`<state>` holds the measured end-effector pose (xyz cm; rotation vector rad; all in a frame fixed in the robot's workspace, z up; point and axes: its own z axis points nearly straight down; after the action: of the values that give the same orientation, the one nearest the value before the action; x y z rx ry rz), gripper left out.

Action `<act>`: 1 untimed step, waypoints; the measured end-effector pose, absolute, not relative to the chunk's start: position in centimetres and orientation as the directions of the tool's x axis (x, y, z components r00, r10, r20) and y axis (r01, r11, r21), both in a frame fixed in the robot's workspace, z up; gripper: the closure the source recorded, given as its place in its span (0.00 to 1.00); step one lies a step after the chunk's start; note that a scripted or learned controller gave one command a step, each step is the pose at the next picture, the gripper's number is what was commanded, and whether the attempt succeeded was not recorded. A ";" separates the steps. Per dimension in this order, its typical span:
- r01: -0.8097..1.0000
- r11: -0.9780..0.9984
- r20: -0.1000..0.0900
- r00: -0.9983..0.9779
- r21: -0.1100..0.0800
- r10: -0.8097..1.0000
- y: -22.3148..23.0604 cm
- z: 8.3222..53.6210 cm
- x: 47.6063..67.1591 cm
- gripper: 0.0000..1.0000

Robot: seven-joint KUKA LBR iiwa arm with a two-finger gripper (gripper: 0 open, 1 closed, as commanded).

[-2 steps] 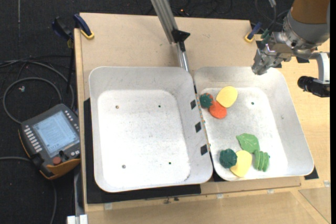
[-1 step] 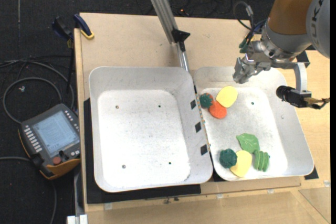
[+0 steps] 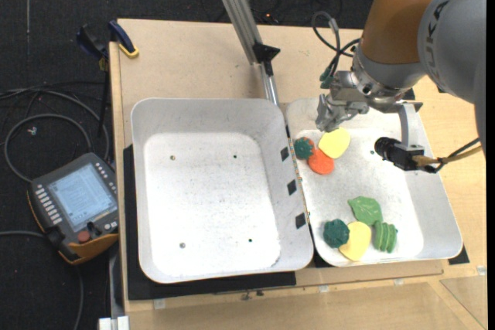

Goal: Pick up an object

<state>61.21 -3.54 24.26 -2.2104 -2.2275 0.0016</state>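
White plastic, both bins: the left bin (image 3: 209, 189) and the right bin (image 3: 433, 220) sit side by side on the tan surface (image 3: 193, 58), rims touching along the middle. From my remote station I log the arm (image 3: 421, 11) reaching in from the right, its orange band above the wrist, with the claw (image 3: 331, 116) hanging over the upper left part of the right bin. I cannot tell how the claw stands; its tips are lost against the grey metal and the bin wall. I see nothing gripped in it.

Objects in the right bin, two groups. Upper group, just below the claw: a yellow piece (image 3: 334, 143), an orange piece (image 3: 321, 163) touching its lower edge, and a small dark green piece (image 3: 303, 147) just beside the orange one, near the shared rim. Lower group, well apart from the claw: a light green leaf-like piece (image 3: 365, 209), a striped green piece (image 3: 385, 236), a second yellow piece (image 3: 356, 241) and a dark teal piece (image 3: 336, 233), all close together.

A handheld control pendant (image 3: 73, 201) lies on the dark floor to the left of the surface.
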 end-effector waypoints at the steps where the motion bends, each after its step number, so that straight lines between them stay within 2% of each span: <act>1: 1.000 0.008 0.002 -0.008 -0.001 1.000 1.6 25.1 59.8 1.00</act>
<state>59.82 1.63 25.06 -2.2103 -2.2292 -0.0010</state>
